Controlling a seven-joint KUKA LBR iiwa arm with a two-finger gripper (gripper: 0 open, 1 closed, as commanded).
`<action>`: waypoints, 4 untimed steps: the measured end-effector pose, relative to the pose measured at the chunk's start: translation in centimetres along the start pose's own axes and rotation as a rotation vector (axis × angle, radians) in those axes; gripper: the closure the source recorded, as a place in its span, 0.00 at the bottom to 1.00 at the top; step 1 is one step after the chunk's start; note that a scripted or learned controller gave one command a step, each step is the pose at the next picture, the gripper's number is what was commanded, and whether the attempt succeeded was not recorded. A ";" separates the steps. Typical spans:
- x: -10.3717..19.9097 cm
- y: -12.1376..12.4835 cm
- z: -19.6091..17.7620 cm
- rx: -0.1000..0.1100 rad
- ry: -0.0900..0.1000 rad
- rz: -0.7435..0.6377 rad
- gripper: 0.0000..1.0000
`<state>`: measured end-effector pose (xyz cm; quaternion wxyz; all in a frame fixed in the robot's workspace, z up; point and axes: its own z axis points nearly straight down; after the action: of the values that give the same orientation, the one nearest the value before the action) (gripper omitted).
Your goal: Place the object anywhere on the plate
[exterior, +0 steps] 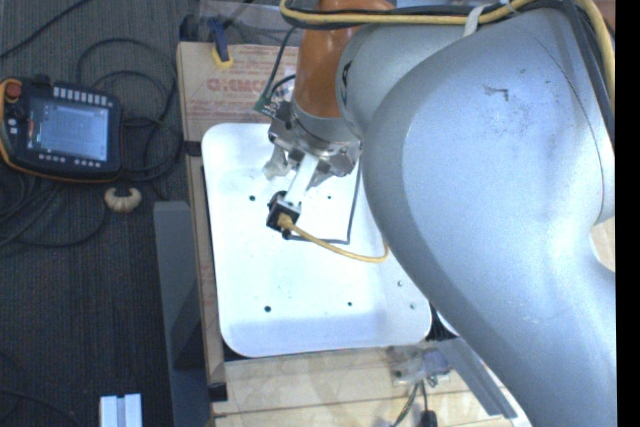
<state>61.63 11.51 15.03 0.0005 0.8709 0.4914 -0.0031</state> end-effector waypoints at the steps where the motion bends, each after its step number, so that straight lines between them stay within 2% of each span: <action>1: 5.2 1.2 -2.4 -0.003 0.000 0.188 1.00; 2: 4.9 -10.3 -3.4 0.001 0.002 0.211 1.00; 3: 4.9 -10.3 -3.5 0.001 0.001 0.212 0.00; 4: 3.6 -12.6 -3.9 0.002 0.002 -0.199 0.00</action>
<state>52.70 21.10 18.96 -0.0011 0.8178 0.5756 -0.0025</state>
